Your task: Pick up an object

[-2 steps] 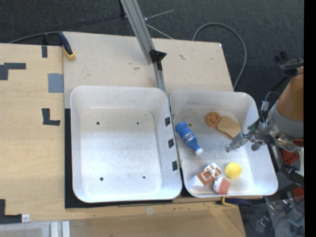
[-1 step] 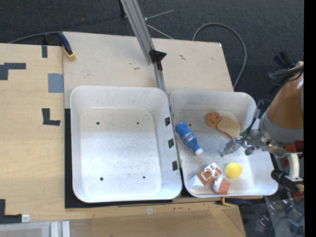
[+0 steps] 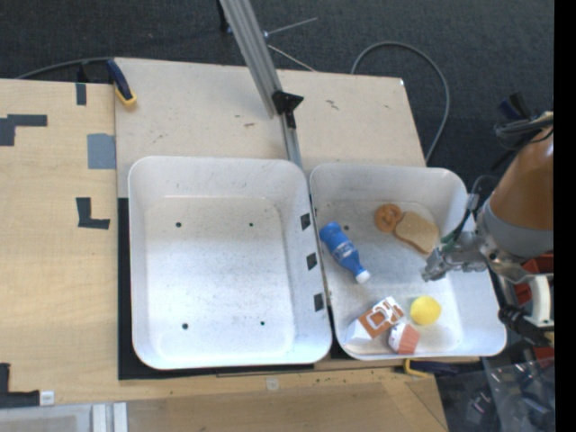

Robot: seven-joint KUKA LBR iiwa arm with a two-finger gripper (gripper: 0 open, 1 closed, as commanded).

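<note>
Approach step: I hold the hand (image 3: pixel 436 266) beside the bread slice (image 3: pixel 417 231), finger state unreadable; next, descend and close.

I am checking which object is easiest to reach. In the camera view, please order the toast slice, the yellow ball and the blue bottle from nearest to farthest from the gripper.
All three lie in the right bin, measured from the gripper.
1. Toast slice: just up and left of it.
2. Yellow ball: below it, slightly farther.
3. Blue bottle: farthest, near the bin's left wall.
</note>
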